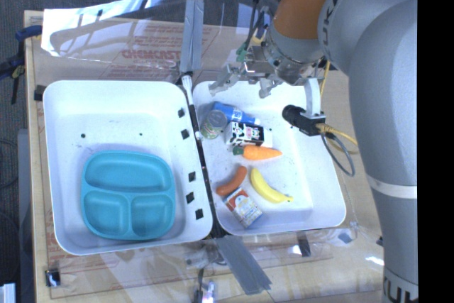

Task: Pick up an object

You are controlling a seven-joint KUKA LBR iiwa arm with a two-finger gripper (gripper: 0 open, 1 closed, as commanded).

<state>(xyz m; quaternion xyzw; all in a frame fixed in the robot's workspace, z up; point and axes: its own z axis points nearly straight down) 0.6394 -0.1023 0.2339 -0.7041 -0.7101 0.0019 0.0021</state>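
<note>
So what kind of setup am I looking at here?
Likely a lab pick-and-place test bench: two white bins side by side, toy food such as a banana and carrot, and a gripper above them.

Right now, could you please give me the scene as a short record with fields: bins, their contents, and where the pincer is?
left bin: holds a blue divided tray
right bin: holds a can, a blue packet, a black-and-white carton, a carrot, a sausage, a banana, a small pouch
pincer: above the far end of the right bin, fingers spread, nothing between them
nearest item to pincer: blue packet
</note>
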